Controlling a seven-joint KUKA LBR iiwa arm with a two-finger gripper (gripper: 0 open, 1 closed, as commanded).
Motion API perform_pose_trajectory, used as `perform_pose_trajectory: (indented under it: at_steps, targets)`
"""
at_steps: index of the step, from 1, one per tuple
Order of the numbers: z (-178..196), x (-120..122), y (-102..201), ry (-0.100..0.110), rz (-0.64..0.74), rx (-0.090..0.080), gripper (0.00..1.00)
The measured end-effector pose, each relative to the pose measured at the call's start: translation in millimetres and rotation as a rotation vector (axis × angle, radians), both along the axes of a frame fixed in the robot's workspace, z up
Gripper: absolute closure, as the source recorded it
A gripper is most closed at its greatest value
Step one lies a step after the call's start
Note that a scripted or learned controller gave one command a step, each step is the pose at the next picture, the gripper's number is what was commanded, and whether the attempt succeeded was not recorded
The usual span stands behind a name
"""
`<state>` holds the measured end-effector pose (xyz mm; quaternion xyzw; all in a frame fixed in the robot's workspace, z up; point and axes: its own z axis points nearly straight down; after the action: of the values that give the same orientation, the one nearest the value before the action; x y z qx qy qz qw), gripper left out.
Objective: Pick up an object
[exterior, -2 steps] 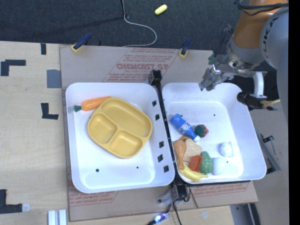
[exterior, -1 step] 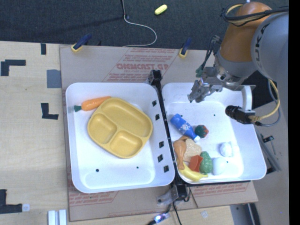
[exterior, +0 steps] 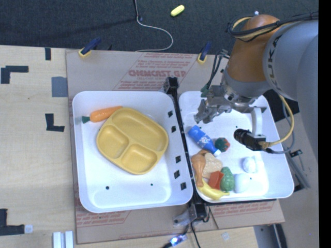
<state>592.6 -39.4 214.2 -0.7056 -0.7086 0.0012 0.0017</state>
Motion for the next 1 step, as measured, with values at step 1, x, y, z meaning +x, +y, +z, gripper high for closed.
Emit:
perform_pose_trajectory:
  at_steps: [1]
  targets:
    - [6.5, -40.7, 46.9, 0.001, 0.000, 0.000, 1.00]
